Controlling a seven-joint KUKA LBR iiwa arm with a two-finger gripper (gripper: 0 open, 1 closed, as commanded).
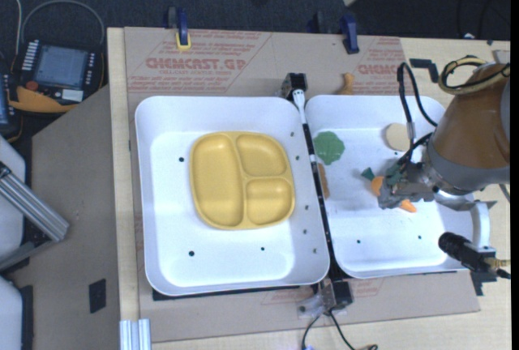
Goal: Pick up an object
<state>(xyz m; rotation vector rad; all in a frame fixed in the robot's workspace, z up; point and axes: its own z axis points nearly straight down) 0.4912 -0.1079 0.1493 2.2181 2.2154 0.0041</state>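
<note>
White moulded plastic is forming both shallow bins, each smooth, glossy and round-cornered, and the arm is reaching into the right bin (357,251) from the right. The gripper (399,190) is sitting low over a small orange object (378,185), carrot-like in shape with a dark green tip, which is lying near the middle of that bin. Whether the fingers are parted or closed is not resolving at this angle, and nothing is showing clearly between them, so a hold is not being recorded. A second sliver of orange (410,208) is peeking out under the wrist; whether it is belonging to the same item cannot be told. Judged from this, the approach is looking complete, while the grasp and the lift are both remaining to be confirmed. 2 other candidates are resting in the same bin: a green leafy piece (329,147), matte and ruffled, near the left wall, and a pale round disc (396,136) toward the far side. The left bin (162,178) is holding a yellow divided tray (242,178) with 3 compartments, rigid and softly rounded.
</note>
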